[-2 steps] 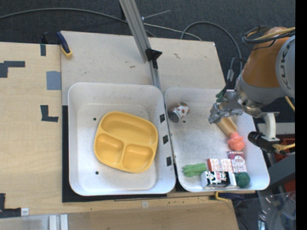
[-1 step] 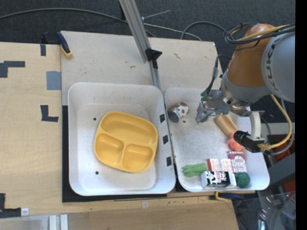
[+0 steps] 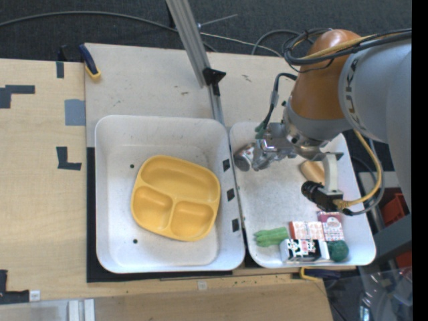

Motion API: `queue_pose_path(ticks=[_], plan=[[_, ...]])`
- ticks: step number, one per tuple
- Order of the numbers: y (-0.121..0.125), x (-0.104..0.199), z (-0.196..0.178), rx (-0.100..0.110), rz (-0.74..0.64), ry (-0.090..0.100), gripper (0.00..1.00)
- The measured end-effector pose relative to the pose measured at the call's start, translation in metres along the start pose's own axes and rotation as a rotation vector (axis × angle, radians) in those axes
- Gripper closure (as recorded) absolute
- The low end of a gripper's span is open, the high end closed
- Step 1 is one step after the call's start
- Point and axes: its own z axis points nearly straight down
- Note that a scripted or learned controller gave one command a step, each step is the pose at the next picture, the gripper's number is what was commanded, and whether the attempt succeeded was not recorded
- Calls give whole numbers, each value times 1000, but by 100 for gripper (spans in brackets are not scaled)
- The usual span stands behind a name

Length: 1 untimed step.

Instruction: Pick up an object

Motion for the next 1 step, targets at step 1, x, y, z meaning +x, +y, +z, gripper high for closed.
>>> queue_pose_path(ticks=[1], plan=[[-9, 60, 9, 2, 0, 0, 100]])
